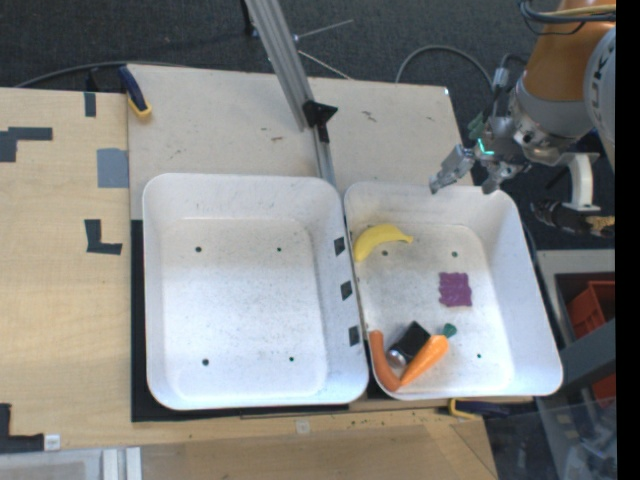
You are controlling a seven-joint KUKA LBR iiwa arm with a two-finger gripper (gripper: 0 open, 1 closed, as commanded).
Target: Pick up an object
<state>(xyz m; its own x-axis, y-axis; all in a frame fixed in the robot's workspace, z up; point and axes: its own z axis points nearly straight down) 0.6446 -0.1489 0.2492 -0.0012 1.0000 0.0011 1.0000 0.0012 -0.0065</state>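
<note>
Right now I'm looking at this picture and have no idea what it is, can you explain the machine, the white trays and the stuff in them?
One camera looks down at a slant on a bench. The grey and orange machine at the right is a robot arm; its two-finger gripper hangs open above the far edge of the right bin, holding nothing. That bin holds a banana, a purple piece, and near its front edge a carrot beside a small black object. The left bin sits alongside, touching it. The arm's job is to pick something up.

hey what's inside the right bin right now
In the right bin: a banana, a purple piece, and, clustered near the front, two carrots and a black object. Whatever lies under that cluster is covered.
</note>
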